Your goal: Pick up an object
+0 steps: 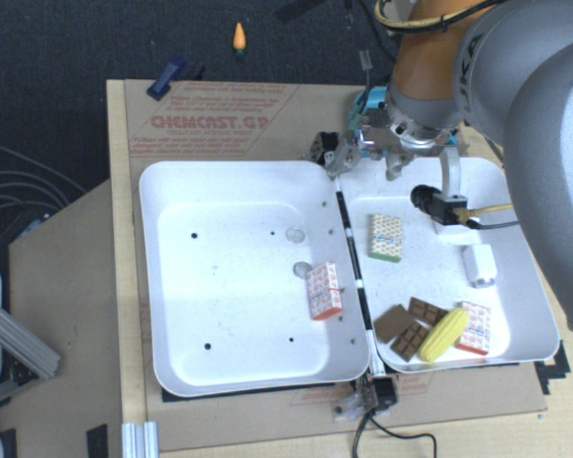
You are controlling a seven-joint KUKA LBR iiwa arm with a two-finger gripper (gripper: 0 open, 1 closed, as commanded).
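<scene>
Several small things lie in the two bins, placed here by the divider (350, 246), the dark seam where the bins' rims meet.

A red box (325, 290), red and white with print on its faces, stands in the left bin (162, 256) just left of the divider, past the seam's middle on the near side. A dotted box (386, 236), pale with coloured specks and a green edge, lies in the right bin (520, 294) just right of the divider, about level with the seam's middle. A white tube (479, 263) lies well right of the divider, beyond the dotted box. By the divider's near end, on its right, a brown chocolate bar (409, 328) lies flat. A yellow corn cob (442, 334) rests slantwise touching the bar's right side, and it overlaps a flat red-and-white pack (477, 328) farther right.

The gripper (368, 156) hangs under the orange band (439, 27) at the divider's far end, over the bins' far rims. How wide it stands cannot be told, as wrist fittings and cables clutter that spot. Nothing is seen in its grasp, and all the things lie apart from it. The dotted box is the nearest one.
</scene>
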